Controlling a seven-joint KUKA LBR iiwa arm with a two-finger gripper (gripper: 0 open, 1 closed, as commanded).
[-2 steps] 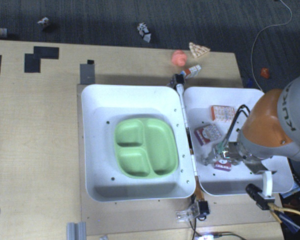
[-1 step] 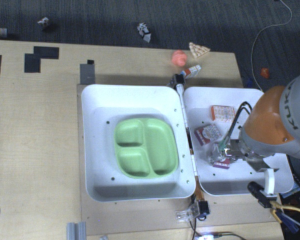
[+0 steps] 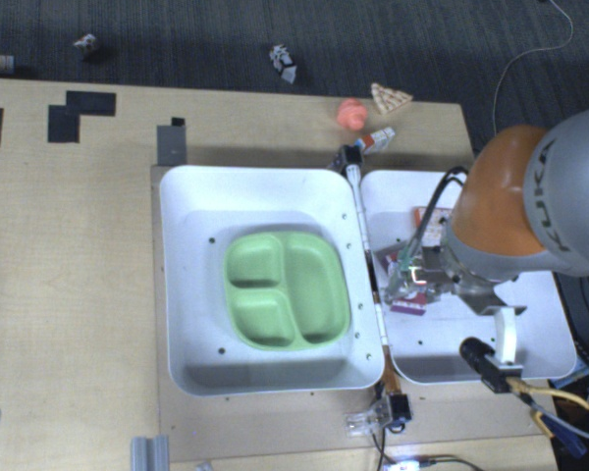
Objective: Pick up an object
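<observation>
Camera view: the grey arm (image 3: 560, 204) with its orange band reaches in from the right over the right white bin (image 3: 442, 366), and its gripper (image 3: 417, 281) hangs low near that bin's left wall, above a small magenta object (image 3: 405, 305) and beside a white-and-red packet (image 3: 430, 226) lying on the bin floor. Whether the fingers are apart or together I cannot tell, since the wrist and cables hide them. The left white bin (image 3: 191, 361) holds a green divided tray (image 3: 285, 287), and on the bench beyond the bins sit a pink ball (image 3: 351, 115) and a tan wedge (image 3: 390, 98).
</observation>
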